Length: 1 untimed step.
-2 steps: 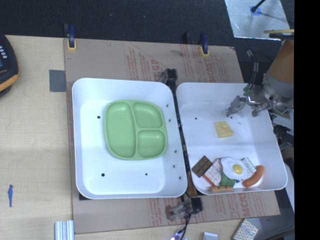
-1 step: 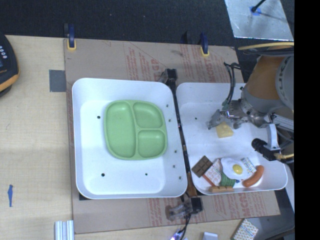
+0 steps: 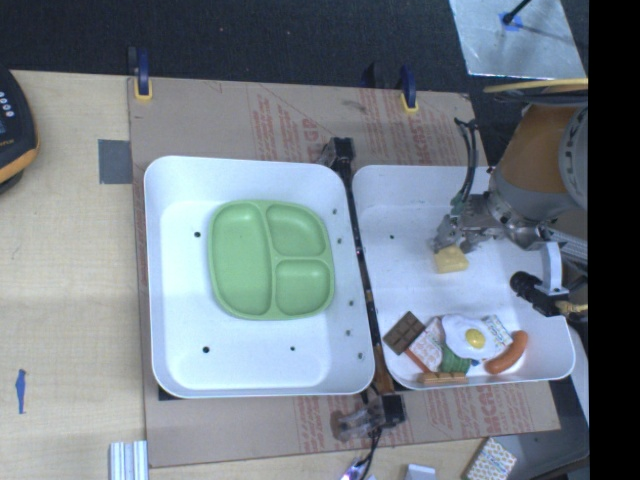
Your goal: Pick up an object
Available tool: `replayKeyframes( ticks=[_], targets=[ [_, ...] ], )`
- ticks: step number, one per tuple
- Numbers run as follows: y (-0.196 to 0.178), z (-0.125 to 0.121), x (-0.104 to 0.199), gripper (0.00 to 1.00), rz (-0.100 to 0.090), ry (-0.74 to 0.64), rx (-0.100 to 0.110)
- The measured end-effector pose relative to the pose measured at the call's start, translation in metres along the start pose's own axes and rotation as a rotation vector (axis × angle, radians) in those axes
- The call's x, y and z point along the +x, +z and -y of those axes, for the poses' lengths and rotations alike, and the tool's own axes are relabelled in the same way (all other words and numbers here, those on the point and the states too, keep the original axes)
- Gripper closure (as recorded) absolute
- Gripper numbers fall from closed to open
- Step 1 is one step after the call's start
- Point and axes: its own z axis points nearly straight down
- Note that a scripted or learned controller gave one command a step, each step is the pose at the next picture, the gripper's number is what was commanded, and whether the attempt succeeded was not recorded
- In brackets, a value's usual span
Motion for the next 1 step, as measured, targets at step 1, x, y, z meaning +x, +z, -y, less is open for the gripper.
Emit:
replayKeyframes(
  ticks=[1],
  targets=[
    [-0.0950,0.0188,0.1016,1.00,-0.005,-0.007,-0.009]
  ],
)
